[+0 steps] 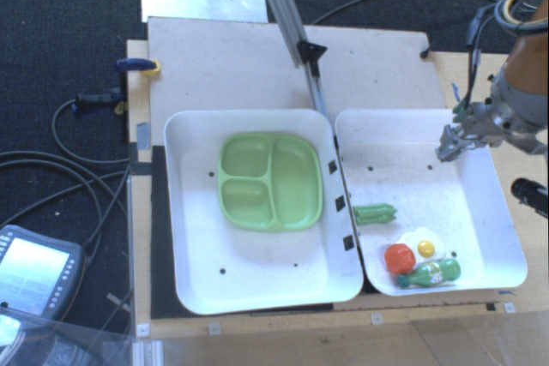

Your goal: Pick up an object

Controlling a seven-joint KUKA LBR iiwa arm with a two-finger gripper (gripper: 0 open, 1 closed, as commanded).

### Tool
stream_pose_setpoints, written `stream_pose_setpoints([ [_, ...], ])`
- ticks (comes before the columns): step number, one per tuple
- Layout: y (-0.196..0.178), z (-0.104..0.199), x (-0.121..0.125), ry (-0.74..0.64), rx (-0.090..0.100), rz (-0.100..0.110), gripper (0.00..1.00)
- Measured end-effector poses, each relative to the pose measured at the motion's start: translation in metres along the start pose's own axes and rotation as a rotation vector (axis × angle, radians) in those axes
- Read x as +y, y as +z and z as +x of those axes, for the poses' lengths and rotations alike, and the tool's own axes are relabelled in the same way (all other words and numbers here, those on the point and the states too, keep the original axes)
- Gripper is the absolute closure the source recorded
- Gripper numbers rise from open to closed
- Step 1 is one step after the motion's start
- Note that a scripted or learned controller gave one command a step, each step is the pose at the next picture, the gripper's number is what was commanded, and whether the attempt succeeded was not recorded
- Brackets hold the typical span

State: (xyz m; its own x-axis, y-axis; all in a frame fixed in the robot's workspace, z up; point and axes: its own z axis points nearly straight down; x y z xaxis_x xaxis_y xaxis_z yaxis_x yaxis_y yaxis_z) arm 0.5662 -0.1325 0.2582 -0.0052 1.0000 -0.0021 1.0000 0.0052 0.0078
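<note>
Gripper [449, 146] hovers over the right bin [497, 210], finger spread unclear; toys cluster toward seven o'clock, green bottle [431, 273] lying roughly three-to-nine.

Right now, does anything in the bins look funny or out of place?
Not much. The green bottle lies on its side beside the tomato and fried egg, bunched in the right bin's near corner. The green tray lies flat in the left bin.

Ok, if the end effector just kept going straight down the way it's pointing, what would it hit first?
Most likely bare floor of the right bin. The end effector hangs over its upper right part; the toys sit lower down, though depth is hard to judge.
</note>
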Motion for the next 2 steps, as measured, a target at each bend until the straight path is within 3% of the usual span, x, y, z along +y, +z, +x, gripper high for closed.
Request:
stream_pose_setpoints([
  [1, -0.036, 0.000, 0.002, -0.001, 0.001, 0.002, 1.00],
  [2, -0.018, 0.043, -0.008, -0.004, 0.004, 0.007, 1.00],
])
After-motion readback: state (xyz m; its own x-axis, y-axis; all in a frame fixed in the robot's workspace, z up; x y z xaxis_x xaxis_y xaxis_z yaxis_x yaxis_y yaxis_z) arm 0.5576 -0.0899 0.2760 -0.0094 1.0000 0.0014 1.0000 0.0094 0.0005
